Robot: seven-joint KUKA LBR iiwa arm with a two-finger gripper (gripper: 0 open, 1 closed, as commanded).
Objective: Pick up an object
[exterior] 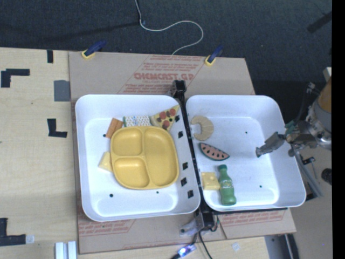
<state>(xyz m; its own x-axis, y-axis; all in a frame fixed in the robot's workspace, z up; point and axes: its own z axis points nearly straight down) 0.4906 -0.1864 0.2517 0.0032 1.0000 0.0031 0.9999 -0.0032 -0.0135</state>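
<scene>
Lying, green bottle (226, 185) apparently points cap-up

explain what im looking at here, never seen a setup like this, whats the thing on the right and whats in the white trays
This is one picture from a camera fixed above a bench, looking down at a slant. The thing on the right is a robot arm reaching in; its gripper hangs over the right edge of the right bin, and nothing can be seen held in it.

Two shallow white bins sit side by side on a cardboard sheet. The left bin holds a yellow divided plate lying partly on top of some toy food pieces, including a pizza slice. The right bin holds a green bottle, a watermelon slice, a tan half ring and a small yellow piece.
</scene>
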